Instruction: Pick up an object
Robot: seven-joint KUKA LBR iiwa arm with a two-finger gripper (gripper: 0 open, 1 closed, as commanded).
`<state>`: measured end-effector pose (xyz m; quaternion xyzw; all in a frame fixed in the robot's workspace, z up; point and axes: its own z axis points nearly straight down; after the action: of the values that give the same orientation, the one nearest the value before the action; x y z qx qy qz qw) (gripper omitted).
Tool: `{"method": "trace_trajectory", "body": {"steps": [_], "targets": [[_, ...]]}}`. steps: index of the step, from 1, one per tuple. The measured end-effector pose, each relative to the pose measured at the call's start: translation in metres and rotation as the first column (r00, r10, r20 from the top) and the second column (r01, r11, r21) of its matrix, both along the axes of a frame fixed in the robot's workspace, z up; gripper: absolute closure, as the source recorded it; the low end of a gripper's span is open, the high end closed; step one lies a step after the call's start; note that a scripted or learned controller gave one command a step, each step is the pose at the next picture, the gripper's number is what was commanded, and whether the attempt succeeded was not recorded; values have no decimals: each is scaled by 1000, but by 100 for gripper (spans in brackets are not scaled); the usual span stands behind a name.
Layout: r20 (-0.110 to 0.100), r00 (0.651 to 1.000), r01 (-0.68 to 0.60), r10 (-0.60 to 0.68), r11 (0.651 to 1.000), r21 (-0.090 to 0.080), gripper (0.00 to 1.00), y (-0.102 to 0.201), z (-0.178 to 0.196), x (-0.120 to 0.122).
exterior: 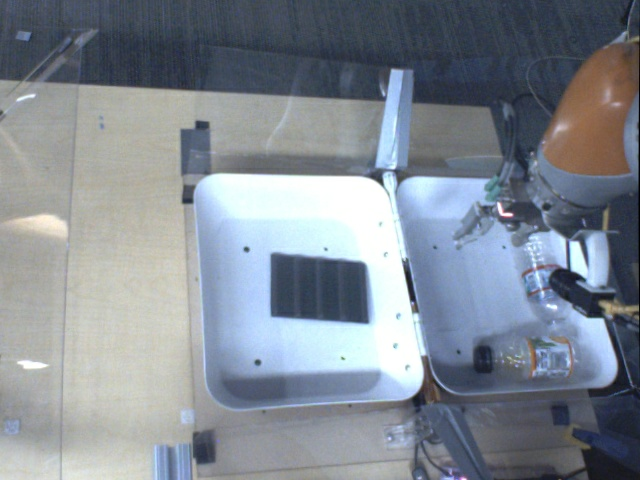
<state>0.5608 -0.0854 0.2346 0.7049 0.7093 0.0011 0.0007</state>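
Observation:
Two clear plastic bottles are in the right bin (440, 268). One bottle (528, 357) lies on its side near the front wall, with a black cap pointing left and a yellow-green label. The other, smaller bottle (539, 276) lies by the right side, partly under the arm. My gripper (474, 224) hangs over the back half of the right bin, above bare floor, up and to the left of the small bottle. Nothing shows in its grasp. A flat black ridged mat (320, 288) lies in the middle of the left bin (230, 228).
The bins meet at a raised divider wall (405, 268). A metal post (396, 118) stands behind that joint. The arm's orange and grey wrist (592, 128) covers the right bin's back right corner. Bare wooden bench (100, 268) lies to the left.

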Motion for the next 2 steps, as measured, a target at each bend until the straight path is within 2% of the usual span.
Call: {"method": "trace_trajectory", "body": {"steps": [1,2], "targets": [[2,1000,25,-25,1000,-1,0,-77,-22,0],[4,995,-95,95,995,-2,0,-112,-14,-13]]}}
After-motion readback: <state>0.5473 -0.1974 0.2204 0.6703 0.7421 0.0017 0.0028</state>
